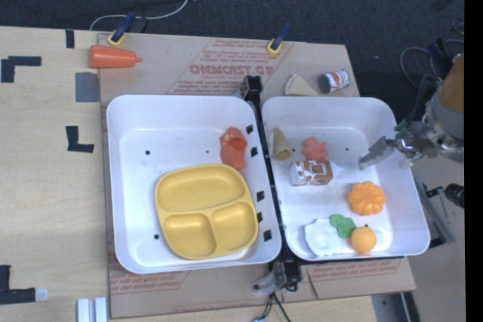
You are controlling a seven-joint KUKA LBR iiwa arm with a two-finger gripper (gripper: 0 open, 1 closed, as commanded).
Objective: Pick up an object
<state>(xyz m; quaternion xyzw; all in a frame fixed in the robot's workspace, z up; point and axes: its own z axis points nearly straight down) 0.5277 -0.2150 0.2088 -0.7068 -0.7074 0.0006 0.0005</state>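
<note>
Right bin [381, 114] rim — claw [375, 154] hovers just inside it.

Bench [45, 162], 2 white bins [128, 162], orange bottle [113, 56], small can [333, 80]

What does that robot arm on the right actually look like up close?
The arm is grey metal with an orange band near its wrist. Its gripper is a slim grey part with green bits behind it, and dark cables loop beside it.
</note>
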